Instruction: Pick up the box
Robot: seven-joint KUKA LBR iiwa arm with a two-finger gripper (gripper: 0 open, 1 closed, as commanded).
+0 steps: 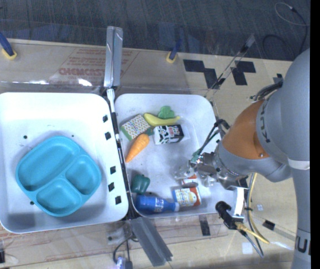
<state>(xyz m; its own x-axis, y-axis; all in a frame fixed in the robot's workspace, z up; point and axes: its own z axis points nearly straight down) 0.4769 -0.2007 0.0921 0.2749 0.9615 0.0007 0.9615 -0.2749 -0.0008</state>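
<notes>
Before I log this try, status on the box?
Gripper low in right bin. Box lies free beside banana. Small carton sits under the gripper.

Cow-print box (167, 134) lying beside banana (161, 119)

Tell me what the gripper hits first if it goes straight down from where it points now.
Likely the small carton lying on the right bin floor just beneath the gripper; depth is uncertain.

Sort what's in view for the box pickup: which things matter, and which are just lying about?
Job:
box, black and white, right bin
hand, low in the right bin

Lying about:
banana
carrot
blue bottle
orange-labelled carton
blue tray, left bin
</notes>
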